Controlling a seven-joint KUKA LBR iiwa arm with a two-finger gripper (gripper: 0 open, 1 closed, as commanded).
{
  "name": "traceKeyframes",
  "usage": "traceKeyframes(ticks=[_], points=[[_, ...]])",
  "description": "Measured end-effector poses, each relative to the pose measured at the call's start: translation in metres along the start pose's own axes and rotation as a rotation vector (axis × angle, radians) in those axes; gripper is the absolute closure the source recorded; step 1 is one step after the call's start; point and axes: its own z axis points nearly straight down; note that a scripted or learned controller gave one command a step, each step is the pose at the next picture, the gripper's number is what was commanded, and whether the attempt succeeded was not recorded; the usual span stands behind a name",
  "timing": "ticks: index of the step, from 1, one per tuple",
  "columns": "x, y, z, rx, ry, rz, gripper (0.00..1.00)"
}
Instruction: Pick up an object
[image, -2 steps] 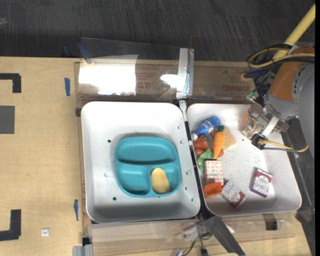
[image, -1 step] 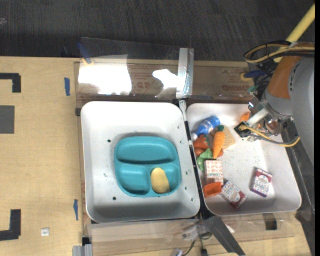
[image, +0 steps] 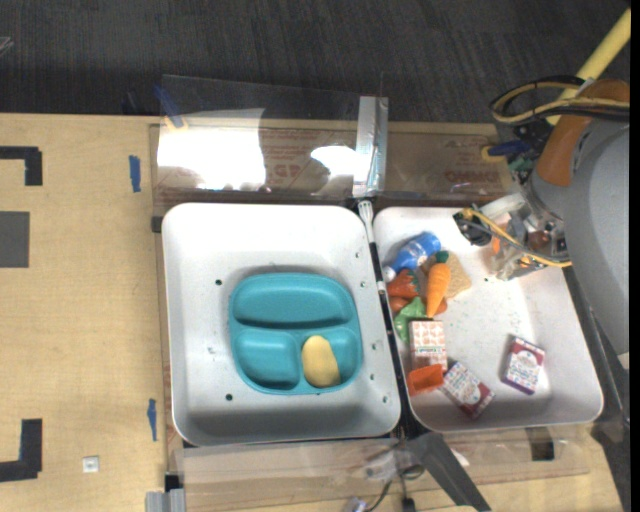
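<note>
My gripper hangs over the back right part of the right bin, reaching in from the arm at the right. It is above the bin floor, to the right of a pile along the bin's left wall. That pile holds a blue bottle, an orange carrot, a green piece and a red piece. Nearer the front lie a pink patterned box, an orange piece, a small red-and-white box and a purple packet. I see nothing held.
The left bin holds a teal divided tray with a yellow, potato-like object in its front right compartment. A clear plastic panel and a metal bracket stand behind the bins. Cables hang near the arm.
</note>
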Motion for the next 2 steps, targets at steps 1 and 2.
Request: traceKeyframes(ticks=[1,2], points=[[-0.001,0.007,-0.003,-0.012,0.005,0.006,0.00],[-0.001,0.031,-0.001,-0.004,0.002,0.007,0.00]])
